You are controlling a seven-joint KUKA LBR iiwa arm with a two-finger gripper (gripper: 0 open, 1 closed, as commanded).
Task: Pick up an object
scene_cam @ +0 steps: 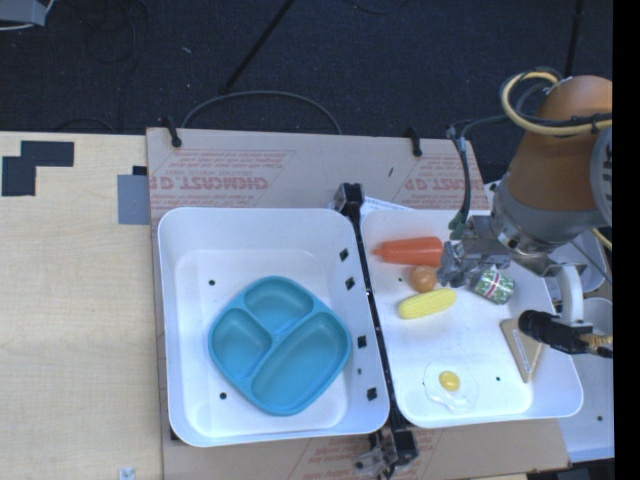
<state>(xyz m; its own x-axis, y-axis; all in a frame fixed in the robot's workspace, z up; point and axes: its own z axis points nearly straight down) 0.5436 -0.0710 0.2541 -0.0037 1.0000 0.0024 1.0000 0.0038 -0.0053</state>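
- Objects for picking lie in the right bin (560, 393); the list below runs from left to right.
- Table (70, 308): pale wood surface at far left, with dark patches near its upper edge.
- Left bin (185, 238): shallow and white, holding a blue plate (279, 344) with three compartments, set flat near the bin's centre.
- Carrot (408, 251): orange, lying lengthwise at the upper left of the right bin.
- Ball (423, 279): small and orange, just below the carrot.
- Corn (427, 304): yellow cob, tilted, just below the ball.
- Egg (449, 384): fried, white with a yellow yolk, near the bin's front wall.
- Gripper (458, 263): lowered into the right bin beside the carrot's right end; whether its fingers are wide or narrow cannot be told.
- Can (493, 286): small, green and white, on its side just right of the gripper.
- Wedge (522, 343): tan triangular piece near the bin's right side.
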